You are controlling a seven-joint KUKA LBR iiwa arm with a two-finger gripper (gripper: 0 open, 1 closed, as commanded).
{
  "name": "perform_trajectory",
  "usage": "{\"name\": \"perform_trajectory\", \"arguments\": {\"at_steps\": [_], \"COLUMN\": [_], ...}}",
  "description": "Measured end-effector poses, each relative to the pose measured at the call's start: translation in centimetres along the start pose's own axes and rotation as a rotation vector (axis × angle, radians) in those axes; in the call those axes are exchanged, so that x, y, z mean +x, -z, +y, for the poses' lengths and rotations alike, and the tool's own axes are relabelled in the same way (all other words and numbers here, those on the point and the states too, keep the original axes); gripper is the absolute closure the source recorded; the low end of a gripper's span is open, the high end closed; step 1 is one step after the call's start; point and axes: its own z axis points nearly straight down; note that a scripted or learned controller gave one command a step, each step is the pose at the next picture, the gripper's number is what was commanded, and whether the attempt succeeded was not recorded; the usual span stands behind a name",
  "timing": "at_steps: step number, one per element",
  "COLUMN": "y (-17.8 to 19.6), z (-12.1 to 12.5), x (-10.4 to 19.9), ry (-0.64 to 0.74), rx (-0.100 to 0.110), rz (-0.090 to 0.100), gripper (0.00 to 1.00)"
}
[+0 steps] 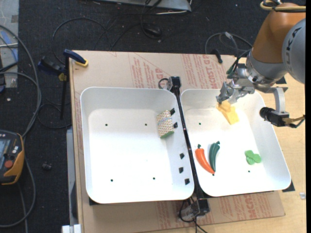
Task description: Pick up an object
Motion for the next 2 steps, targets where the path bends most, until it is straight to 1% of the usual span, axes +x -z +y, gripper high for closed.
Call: {"name": "perform_trajectory", "arguments": {"at_steps": [1,2], "y": [5.0,5.1], "z": [-0.7,-2.7], "x": [-0.6,4.0], "ry": [0.000,0.004], "rx": [0.000,0.004], "rz": [0.000,0.002], "gripper": [1.00,1.00]}}
